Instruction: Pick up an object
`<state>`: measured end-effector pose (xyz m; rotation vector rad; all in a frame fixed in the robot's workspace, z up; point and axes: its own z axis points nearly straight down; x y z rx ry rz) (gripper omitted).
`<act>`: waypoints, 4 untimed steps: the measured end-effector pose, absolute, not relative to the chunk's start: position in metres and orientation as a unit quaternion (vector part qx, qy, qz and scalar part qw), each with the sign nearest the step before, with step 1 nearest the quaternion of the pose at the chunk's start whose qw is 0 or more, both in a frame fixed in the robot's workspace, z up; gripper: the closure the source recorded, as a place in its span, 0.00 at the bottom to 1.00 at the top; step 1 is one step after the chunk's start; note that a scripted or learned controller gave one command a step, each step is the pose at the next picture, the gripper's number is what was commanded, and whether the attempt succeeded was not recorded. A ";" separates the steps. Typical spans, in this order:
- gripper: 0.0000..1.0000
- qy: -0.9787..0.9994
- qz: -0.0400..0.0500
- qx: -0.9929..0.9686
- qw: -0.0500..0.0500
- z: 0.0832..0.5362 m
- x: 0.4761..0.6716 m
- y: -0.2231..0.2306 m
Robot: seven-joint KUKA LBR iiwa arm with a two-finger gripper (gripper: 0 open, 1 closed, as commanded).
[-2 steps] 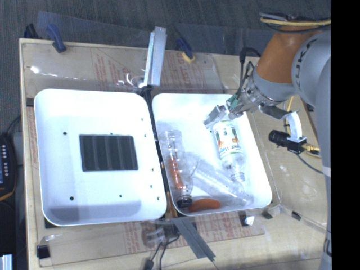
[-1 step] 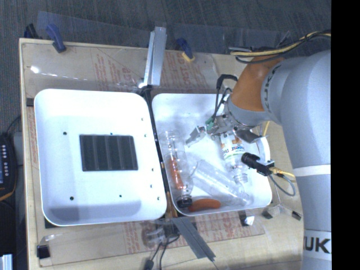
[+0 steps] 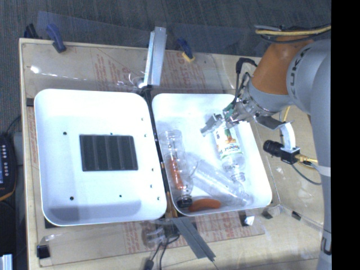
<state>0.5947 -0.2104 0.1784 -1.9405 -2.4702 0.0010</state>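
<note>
Two white bins are sitting side by side on the bench (image 3: 84, 66), the left bin (image 3: 50, 151) showing a dark grille (image 3: 108, 152). At centre right, my claw (image 3: 216, 122) is hovering over the right bin (image 3: 191, 103) with fingers spread, gripping nothing. Below it, clear plastic bottles (image 3: 229, 148) are lying piled.

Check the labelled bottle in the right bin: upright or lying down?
Lying down. The labelled bottle rests lengthwise on the right bin floor, its label facing up, beside other clear bottles.
</note>
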 end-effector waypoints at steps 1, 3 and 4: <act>0.00 -0.801 0.001 -0.599 0.000 0.207 0.601 -0.211; 0.00 -0.794 0.000 -0.608 0.000 0.186 0.603 -0.211; 0.00 -0.801 0.000 -0.598 0.000 0.202 0.599 -0.210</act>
